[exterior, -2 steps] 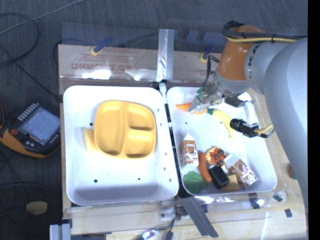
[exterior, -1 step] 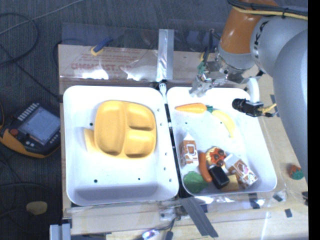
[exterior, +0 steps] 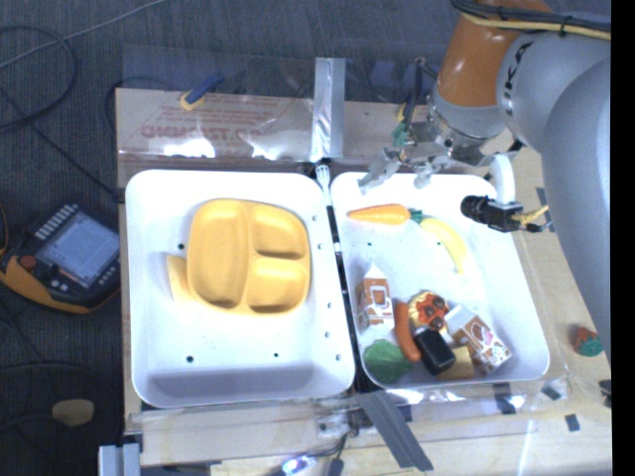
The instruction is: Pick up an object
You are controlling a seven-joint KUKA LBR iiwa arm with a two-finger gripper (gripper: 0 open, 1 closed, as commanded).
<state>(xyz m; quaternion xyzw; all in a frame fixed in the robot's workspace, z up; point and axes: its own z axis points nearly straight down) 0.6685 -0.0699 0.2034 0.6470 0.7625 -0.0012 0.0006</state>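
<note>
So the gripper [exterior: 402,171] hung at the far edge of the right bin [exterior: 526,296], fingers spread apart with nothing between them. Grey arm [exterior: 571,117] with its orange band [exterior: 476,53] came in from the upper right.

Just near of the fingertips, a carrot [exterior: 379,213] lay flat by the bin's far wall, green top pointing right. Beside it to the right, a yellow banana [exterior: 446,241] ran diagonally toward the near right. A black cylindrical part [exterior: 488,210] stuck out over the bin's far right corner.

Near end of the right bin held a crowded pile: small printed carton [exterior: 374,301], orange piece [exterior: 405,330], round dark-and-orange item [exterior: 431,309], black block [exterior: 434,350], another printed box [exterior: 481,339], green item [exterior: 387,360]. Most were touching or overlapping.

Left bin [exterior: 159,365] held a yellow divided tray [exterior: 248,254], tilted, well apart from the gripper.

Off the bench at far left sat a handheld pendant [exterior: 62,256] on dark floor.
</note>
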